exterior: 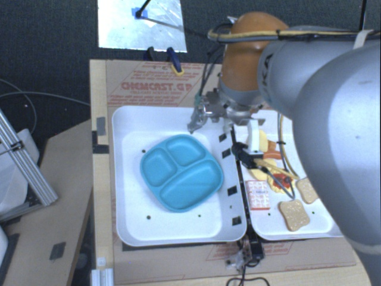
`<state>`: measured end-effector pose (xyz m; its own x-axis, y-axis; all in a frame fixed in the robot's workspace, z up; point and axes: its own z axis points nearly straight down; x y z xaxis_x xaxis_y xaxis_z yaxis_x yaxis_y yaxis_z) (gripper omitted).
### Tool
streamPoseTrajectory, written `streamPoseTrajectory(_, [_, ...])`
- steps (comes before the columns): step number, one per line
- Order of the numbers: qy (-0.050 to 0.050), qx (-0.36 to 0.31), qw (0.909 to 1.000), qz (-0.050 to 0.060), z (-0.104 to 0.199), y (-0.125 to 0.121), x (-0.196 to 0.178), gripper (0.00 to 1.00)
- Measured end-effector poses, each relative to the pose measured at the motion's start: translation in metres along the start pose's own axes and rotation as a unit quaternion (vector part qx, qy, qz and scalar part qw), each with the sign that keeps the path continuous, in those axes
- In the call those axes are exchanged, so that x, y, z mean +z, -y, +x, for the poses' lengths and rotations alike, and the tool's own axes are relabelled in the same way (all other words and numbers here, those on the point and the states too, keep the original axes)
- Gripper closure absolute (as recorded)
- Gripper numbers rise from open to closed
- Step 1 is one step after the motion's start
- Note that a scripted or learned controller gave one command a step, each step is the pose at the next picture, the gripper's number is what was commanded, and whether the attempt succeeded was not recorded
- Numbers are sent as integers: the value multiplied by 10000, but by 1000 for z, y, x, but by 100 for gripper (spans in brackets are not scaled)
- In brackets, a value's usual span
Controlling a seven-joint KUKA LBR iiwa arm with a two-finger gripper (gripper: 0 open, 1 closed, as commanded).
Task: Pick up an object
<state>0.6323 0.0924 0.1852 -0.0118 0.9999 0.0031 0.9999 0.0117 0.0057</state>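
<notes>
From my screen, the arm (333,100) comes in from the right and covers much of the right bin (321,226). Its orange band (250,40) sits over the far edge of the bins. The claw (198,119) hangs over the far right part of the left bin (128,177), just beyond the far edge of the blue plate (181,171) and close to the divide between the two bins. I see nothing gripped in it, and I cannot tell whether it is spread or pressed together; the wrist and cables blur that area.

The blue plate is a three-section one and lies flat in the middle of the left bin, turned slightly askew.

The other things to pick are in the right bin. A toast slice (294,214) lies at its near edge, and a second slice (306,190) lies just beyond it to the right. A white packet with red print (258,194) lies near the divide. Farther back there is a yellow piece (255,140), with small red and yellow pieces between it and the packet that I cannot make out clearly.

Both bins rest on a cardboard sheet (155,85) on the bench.
</notes>
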Motion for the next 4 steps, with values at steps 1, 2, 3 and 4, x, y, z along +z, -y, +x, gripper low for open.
streamPoseTrajectory(1, [0,23,10000,6,10,55,-73,0])
streamPoseTrajectory(2, [23,78,9999,67,-39,93,4,0])
streamPoseTrajectory(3, [23,71,10000,18,-76,78,0,0])
streamPoseTrajectory(4, [18,86,10000,45,-134,131,0,0])
